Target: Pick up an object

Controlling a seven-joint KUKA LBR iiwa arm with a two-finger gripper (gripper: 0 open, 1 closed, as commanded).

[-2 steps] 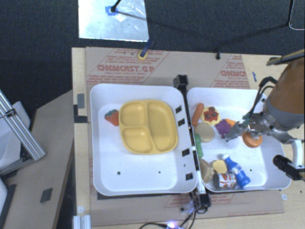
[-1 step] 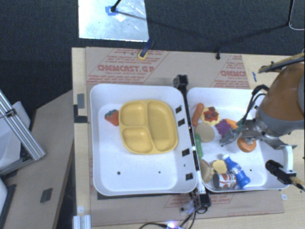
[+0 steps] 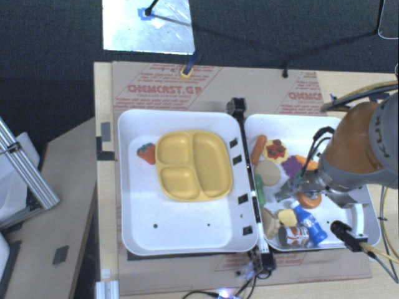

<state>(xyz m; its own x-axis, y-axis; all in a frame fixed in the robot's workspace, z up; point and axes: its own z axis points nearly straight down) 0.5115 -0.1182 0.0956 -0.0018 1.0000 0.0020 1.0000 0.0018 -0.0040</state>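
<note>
Tool [image 3: 292, 189], grip state impossible to tell, hangs over cluttered right bin [image 3: 368, 229]; cardboard [image 3: 163, 87] reads "CHEMCAST GP".

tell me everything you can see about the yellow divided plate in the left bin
The yellow divided plate looks like smooth moulded plastic, roughly square with rounded corners. Raised ridges split it into three compartments: two on the side toward the strawberry toy and one long one on the side toward the right bin, and none holds anything. It lies flat and slightly rotated on the floor of the left bin, in the half farther from the camera. The strawberry toy sits just beside its left edge; whether they touch is unclear.
</note>
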